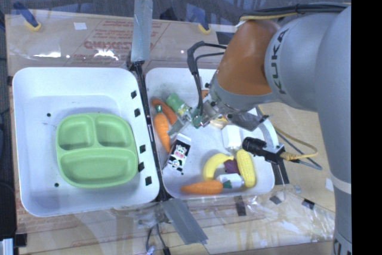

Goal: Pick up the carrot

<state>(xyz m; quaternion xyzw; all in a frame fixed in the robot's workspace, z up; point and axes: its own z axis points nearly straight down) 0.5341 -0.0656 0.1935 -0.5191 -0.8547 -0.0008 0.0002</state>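
The big grey arm (298, 51) reaches over the right bin (270, 128), while the left bin (24, 128) holds a green tray (95, 149). The gripper (192, 116) hangs low near the bin's left wall, and I cannot tell how it is set; nothing shows caught in it, so the reaching step looks like the one going on. The carrot (161, 131) lies just beside it along that wall, with a second carrot (202, 187) at the front near a banana (213, 163) and corn (246, 167), so next it should drop over the near one and squeeze.
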